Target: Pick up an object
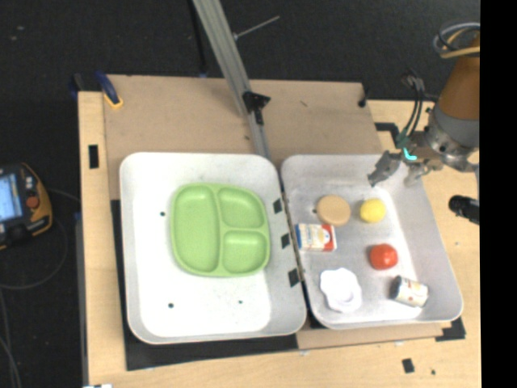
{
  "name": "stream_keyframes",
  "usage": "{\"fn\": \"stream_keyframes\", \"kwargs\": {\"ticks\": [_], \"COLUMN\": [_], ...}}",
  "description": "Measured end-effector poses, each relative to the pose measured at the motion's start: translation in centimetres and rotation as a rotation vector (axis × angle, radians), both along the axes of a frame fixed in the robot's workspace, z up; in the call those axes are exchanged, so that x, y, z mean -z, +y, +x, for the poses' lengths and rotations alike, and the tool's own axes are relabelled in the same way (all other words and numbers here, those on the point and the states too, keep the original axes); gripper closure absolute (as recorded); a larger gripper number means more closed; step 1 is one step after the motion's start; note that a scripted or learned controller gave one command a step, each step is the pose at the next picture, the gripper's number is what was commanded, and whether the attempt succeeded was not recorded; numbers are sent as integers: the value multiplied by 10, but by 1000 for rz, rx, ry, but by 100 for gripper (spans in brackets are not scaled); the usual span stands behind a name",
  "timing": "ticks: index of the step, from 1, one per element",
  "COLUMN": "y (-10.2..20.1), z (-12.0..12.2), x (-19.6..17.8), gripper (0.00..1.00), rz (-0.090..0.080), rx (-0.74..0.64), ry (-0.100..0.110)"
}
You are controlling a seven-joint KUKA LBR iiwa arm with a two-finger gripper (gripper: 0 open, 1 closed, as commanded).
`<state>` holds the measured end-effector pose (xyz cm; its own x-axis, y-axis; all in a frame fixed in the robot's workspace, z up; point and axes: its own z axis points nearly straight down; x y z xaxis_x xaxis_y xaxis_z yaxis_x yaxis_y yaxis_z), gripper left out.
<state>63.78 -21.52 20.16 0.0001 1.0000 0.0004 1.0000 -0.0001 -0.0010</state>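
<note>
In the right bin (428, 241) lie a tan round biscuit-like disc (334, 210), a yellow ball-shaped fruit (372, 210), a red tomato-like piece (384, 256), a small red and white carton (315, 237), a white lumpy object (340, 289) and a small tilted can (409, 291). My gripper (397, 169) hangs over the bin's far right corner, above and to the right of the yellow fruit. Its two fingers are spread apart with nothing between them.
The left bin (145, 297) holds a green divided plate (219, 229). A slanted metal rail (228, 55) runs from the top down to the gap between the bins. A black and orange device (20, 200) sits off the bench at the left.
</note>
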Motion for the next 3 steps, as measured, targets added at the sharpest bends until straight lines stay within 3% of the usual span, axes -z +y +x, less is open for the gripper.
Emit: {"fn": "stream_keyframes", "kwargs": {"ticks": [1, 3], "y": [0, 2], "z": [1, -1], "x": [-2, 102], "gripper": [0, 0], "rz": [-1, -4], "rx": [-1, -1], "ry": [-3, -1]}}
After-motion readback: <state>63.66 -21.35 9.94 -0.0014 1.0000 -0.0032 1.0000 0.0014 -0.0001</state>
